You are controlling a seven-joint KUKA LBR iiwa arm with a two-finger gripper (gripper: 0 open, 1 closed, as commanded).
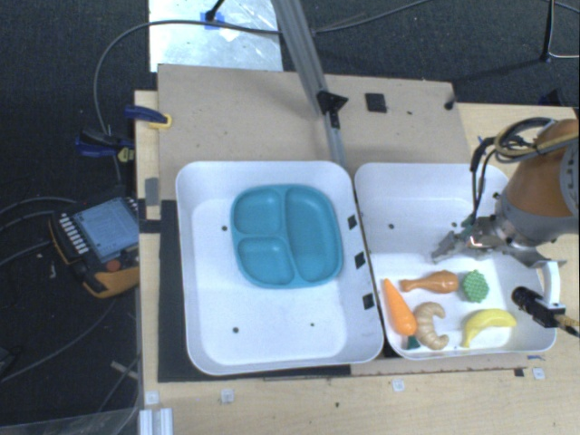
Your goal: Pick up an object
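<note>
Camera view: end effector (456, 242) open, gripping nothing, just above drumstick (433, 285) in right bin (399, 188).

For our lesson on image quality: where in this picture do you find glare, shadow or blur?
Camera view: glare washes out the shiny sheet at top; soft shadows lie beside the blue plate and toy foods; the gripper looks slightly blurred; overall lighting is even.

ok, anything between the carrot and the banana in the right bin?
Yes. In the camera view, a tan curled toy lies between the carrot and the banana, touching or nearly touching the carrot's lower end, apart from the banana.
</note>
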